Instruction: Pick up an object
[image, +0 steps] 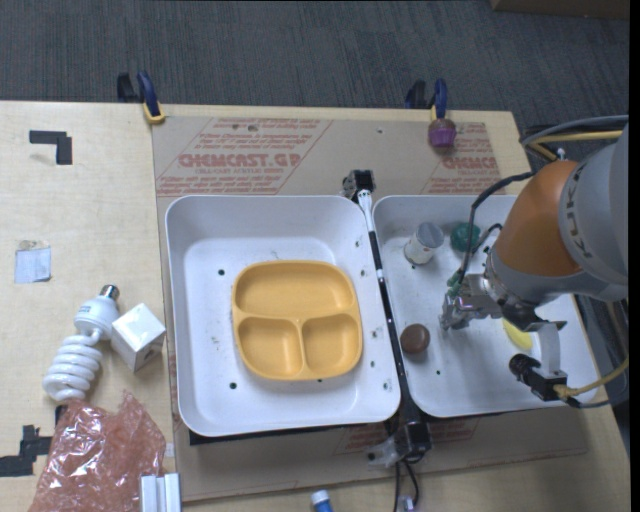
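Lying on the worktop (90, 180) at far left: a spiral bulb (80, 350), a small white box (138, 335), crinkled pink wrap (95, 455). Sitting in the left bin (200, 230): a yellow divided tray (297, 320), all three compartments bare. Resting in the right bin (400, 215): a brown round object (415, 339) near the dividing wall, a grey-and-white cup-like item (424, 243) towards the far wall, a teal object (463, 237) beside it, and something yellow (519, 334) partly hidden under the arm. Hovering low over the bin floor, just right of the brown object: the gripper (458, 312). Judging as approach step, nothing grasped yet. Opening of gripper: impossible to tell from this angle. Calling next for shifting left over the brown object, descending, then closing.
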